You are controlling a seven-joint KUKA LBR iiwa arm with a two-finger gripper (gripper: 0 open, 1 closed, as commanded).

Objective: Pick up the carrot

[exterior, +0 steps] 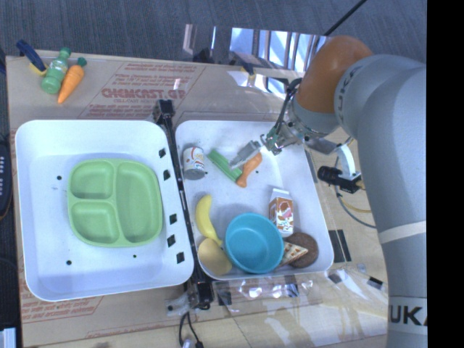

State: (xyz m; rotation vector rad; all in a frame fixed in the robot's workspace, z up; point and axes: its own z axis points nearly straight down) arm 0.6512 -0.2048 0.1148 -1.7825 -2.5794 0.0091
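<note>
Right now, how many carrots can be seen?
2. One carrot lies in the right bin beside the hand; the other carrot lies on the bench beyond the left bin.

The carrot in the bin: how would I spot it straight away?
Look in the right-hand white bin, upper half, just below the gripper. The small orange plastic carrot lies tilted beside a green stick-shaped piece; a second carrot lies outside the bins.

Glossy white plastic bins point(43, 267), a matt green plastic plate point(116, 201), a shiny blue bowl point(254, 243).
</note>
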